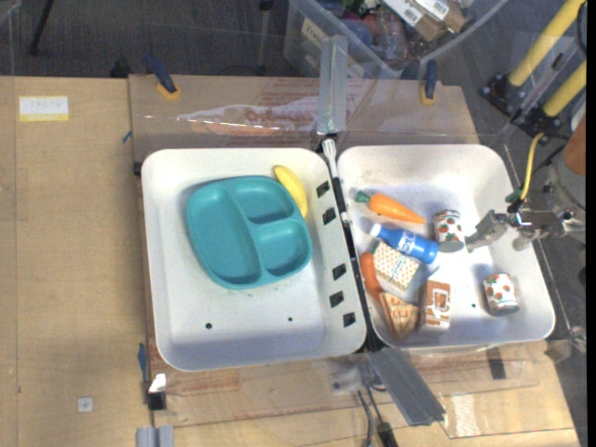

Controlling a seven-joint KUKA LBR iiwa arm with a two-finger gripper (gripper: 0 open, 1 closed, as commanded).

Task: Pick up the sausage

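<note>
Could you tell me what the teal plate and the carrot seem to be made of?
The teal plate looks like moulded plastic with a smooth, matte finish and rounded compartment ridges. The carrot seems to be a plastic toy: uniform orange, slightly glossy, though the view leaves that open.

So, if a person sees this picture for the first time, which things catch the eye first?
Probably the teal divided plate, which takes up much of the left bin, with a yellow banana at its upper right edge. Next comes the heap of small food items in the right bin, above all the orange carrot and blue bottle. The claw reaches in from the right.
</note>
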